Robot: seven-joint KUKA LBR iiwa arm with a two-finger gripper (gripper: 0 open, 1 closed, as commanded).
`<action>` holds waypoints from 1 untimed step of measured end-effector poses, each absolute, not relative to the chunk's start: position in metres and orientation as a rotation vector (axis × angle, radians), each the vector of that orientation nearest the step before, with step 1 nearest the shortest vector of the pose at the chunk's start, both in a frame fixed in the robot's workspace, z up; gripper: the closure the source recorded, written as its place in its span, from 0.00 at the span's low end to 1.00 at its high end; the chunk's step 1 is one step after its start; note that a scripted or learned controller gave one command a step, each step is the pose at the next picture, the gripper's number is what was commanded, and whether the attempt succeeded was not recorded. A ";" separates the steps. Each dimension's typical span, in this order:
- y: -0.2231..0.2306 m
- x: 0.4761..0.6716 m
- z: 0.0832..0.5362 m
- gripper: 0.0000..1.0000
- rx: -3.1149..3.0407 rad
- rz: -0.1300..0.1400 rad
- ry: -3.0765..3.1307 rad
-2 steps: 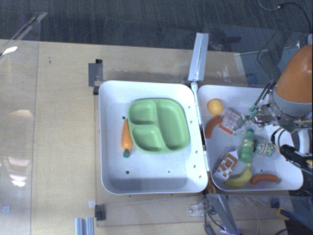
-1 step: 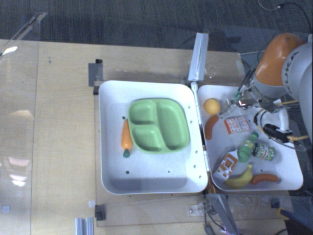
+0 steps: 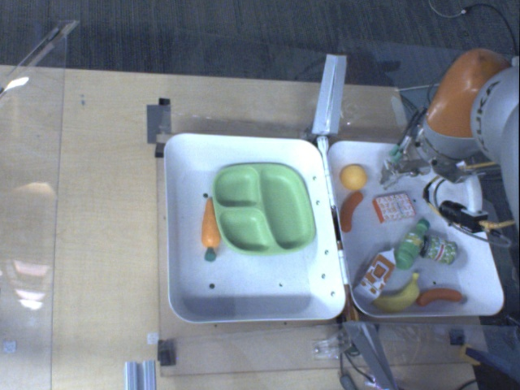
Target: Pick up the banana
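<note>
Lying unheld, banana (image 3: 400, 296) in right bin (image 3: 487, 295).

The banana (image 3: 398, 296) is yellow and curved, lying flat with its ends turned upward, at the near edge of the right bin (image 3: 487, 303), touching a small carton (image 3: 377, 274).

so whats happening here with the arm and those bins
A grey KUKA arm with an orange band reaches in over the right white bin, its gripper above the far end. The yellow curved banana it should pick up lies untouched at the near edge, beside a small carton and a reddish sausage. The left white bin holds a green divided plate and an orange carrot.
</note>
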State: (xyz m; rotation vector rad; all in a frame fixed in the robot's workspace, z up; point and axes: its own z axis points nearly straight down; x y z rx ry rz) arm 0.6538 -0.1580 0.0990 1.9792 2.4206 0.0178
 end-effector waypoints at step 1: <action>-0.171 0.661 0.222 1.00 2.119 0.004 2.314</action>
